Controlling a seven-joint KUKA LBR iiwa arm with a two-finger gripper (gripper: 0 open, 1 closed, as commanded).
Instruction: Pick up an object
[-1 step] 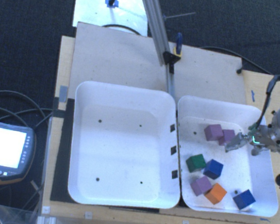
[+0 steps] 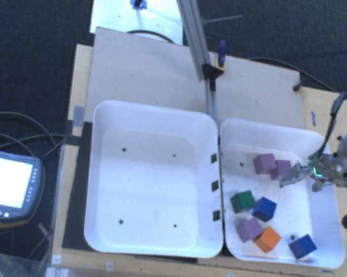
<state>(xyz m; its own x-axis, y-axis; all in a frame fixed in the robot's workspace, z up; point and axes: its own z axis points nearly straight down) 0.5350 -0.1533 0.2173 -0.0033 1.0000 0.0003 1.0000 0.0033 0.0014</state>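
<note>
Several small blocks lie in the right bin [image 2: 330, 216]. Two purple blocks sit side by side near its back, one [image 2: 264, 163] to the left and one [image 2: 282, 169] to the right. Nearer the front are a green cube [image 2: 242, 200], a blue cube [image 2: 265, 208], a pale purple cube [image 2: 250, 228], an orange cube [image 2: 267, 239] and a second blue cube [image 2: 303, 245]. My gripper [image 2: 293, 175] reaches in from the right, low over the bin, its tip right against the right-hand purple block. I cannot tell whether it grips that block.
The left bin [image 2: 103, 156] stands beside the right one, with a shared wall between them [image 2: 216, 186]. A slanted metal pole [image 2: 195, 35] crosses the back of the bench. A teach pendant [image 2: 1, 189] lies on the floor at the left.
</note>
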